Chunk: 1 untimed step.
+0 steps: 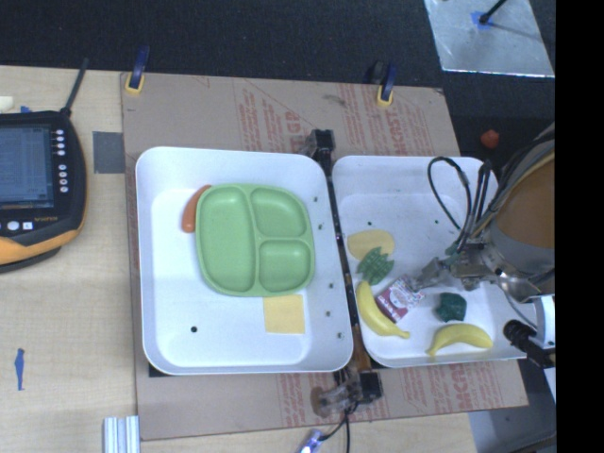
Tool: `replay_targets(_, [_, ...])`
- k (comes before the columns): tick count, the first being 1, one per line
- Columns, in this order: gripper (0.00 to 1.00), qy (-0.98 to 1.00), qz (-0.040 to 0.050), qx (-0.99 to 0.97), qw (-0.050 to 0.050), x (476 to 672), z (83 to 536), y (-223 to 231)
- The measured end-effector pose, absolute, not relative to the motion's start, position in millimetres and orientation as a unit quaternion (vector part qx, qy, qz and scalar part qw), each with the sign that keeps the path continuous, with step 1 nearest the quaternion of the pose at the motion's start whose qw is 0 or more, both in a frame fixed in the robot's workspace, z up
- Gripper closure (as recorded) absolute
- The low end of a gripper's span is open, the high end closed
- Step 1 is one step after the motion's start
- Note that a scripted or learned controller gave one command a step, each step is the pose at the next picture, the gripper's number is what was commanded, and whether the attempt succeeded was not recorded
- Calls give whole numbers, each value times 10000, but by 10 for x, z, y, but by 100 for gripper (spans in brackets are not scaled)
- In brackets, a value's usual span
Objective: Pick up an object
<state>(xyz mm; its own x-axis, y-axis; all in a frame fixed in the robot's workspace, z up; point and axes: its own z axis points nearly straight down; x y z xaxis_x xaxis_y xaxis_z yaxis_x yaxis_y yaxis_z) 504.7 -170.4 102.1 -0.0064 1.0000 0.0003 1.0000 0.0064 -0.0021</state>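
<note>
While the arm [528,215] is being seen reaching in from the right, its gripper [423,279] is being held low over the right bin [415,173], with the jaws pointing toward a small red-and-white packet [400,300]. Whether the jaws are apart or together cannot be told; nothing is being seen clearly between them. The packet is being observed just beside the tip, touching or nearly touching it.

Other items are being recorded in the right bin: a yellow banana [375,313] lying just left of the packet, a second banana [461,339] near the front wall, a dark green piece [451,305] between the two, a leafy green item [376,266], and a pale yellow piece [366,243] just behind it.

In the left bin [165,253], a green divided plate [255,239] is being noted, with an orange-red item [192,209] partly hidden at its left edge and a yellow square slice [285,314] just in front. A handheld pendant [36,192] is lying on the table [66,347] at far left.
</note>
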Motion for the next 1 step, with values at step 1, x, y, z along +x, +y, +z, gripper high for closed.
replay_targets(1, [0, -7081, -22, -7061, -6, 4787, 953, -2084])
